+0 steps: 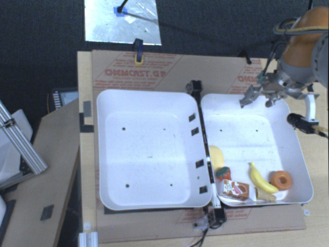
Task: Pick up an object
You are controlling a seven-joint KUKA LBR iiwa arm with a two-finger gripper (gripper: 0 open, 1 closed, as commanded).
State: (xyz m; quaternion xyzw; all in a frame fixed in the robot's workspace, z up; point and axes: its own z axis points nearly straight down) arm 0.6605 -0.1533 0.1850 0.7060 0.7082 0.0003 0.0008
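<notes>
My gripper (258, 98) hangs above the far edge of the right bin (241, 127), open, with nothing between its two fingers. The objects lie at that bin's near end, well away from it. A yellow banana (259, 178) lies beside an orange ring (281, 179) at the near right. A pale yellow rounded piece (216, 156) rests against the divider. Just in front of it sit a small red and green item (223, 173) and a red and white packet (235, 190).
The left bin (146, 148) lies beside the right one, parted by a black clipped divider (202, 138). A brown board (149, 68) lies under both bins, with a silver sheet (122, 13) behind it.
</notes>
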